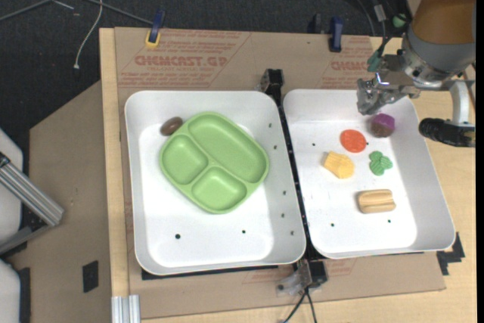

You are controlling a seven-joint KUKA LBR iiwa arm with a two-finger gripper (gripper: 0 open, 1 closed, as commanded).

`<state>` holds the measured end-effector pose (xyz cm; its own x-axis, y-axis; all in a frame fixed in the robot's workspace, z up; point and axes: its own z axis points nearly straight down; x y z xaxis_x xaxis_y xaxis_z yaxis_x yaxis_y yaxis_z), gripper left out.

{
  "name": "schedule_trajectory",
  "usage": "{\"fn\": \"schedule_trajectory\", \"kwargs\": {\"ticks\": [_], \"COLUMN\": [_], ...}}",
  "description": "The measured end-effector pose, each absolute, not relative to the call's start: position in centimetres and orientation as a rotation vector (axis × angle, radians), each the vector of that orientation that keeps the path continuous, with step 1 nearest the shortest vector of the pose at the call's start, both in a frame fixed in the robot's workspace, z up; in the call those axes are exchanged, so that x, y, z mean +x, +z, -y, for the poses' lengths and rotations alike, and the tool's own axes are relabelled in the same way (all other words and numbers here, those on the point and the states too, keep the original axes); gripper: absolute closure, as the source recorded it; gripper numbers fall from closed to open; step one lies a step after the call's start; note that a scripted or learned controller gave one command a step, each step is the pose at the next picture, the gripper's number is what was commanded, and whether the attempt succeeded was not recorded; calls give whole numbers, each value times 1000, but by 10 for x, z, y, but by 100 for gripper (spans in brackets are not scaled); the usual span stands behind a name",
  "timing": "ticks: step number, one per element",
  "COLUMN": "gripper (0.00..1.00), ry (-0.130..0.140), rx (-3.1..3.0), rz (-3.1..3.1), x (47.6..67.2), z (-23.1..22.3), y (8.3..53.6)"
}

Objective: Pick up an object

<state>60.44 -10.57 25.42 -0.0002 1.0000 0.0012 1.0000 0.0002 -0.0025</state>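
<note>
Up at the right white bin's (pixel 423 231) far edge, the metal two-finger gripper (pixel 373 104) hangs just beside a small purple round toy (pixel 383 124); whether it is wide or narrow cannot be told. Nearby lie a red disc (pixel 352 140), a yellow chunk (pixel 339 165), a green leafy piece (pixel 379 162) and a tan bread roll (pixel 376 201).

The robot's single arm (pixel 442 7) reaches in from the upper right corner of the camera view, its orange band sitting above a grey wrist that angles down and to the left. The metal gripper (pixel 372 96) hangs at the end of the wrist, pointing downward over the far edge of the right-hand side of the bench. Its fingers appear as a small, dark cluster, too blurred to judge their spacing, and the arm's upper links run out of frame
</note>
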Motion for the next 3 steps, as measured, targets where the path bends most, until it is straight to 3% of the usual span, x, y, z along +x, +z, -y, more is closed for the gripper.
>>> {"fn": "schedule_trajectory", "kwargs": {"ticks": [1,3], "gripper": [0,0], "ry": [0,6], "rx": [-2220,-2217], "rz": [2221,2216], "x": [605,608], "z": [106,109], "y": [255,147]}}
